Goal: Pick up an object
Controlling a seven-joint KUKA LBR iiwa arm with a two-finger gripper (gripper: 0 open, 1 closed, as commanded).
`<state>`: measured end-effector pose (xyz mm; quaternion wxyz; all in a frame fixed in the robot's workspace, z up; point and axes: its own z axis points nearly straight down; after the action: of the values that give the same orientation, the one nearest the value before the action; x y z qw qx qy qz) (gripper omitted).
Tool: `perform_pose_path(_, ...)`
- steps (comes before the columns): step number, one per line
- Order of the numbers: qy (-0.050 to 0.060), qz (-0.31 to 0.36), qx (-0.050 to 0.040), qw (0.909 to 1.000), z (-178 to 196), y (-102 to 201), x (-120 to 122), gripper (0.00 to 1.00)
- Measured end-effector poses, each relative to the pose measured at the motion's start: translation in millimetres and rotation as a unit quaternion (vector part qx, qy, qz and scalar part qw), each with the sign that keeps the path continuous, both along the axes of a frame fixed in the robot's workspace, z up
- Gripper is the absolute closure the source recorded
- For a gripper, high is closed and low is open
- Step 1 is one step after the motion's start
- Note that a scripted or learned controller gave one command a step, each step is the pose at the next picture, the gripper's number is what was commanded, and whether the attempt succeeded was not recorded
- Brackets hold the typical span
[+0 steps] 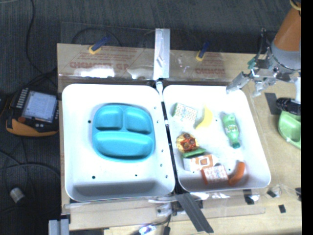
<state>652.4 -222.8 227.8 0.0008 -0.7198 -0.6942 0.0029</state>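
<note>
Your right white bin (254, 126) holds the clutter.
Left of it, a blue divided plastic tray (123, 131); the two-finger gripper (247, 82) hovers at its top-right corner.

Mirrored red print on clear sheet (105, 62), unreadable.

The arm (288, 31) ran off the picture's upper right corner. A green object (290, 126) on the bench was cut by the right edge. The print on the small cartons (208, 168) was too blurred to read.
</note>
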Motion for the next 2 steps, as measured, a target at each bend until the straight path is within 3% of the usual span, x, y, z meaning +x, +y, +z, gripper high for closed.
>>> perform_pose_path(1,0.001,-0.189,-0.0012,0.9819,-16,18,16,0.00)
perform_pose_path(2,-0.012,-0.165,0.0009,0.9861,-114,46,-32,0.00)
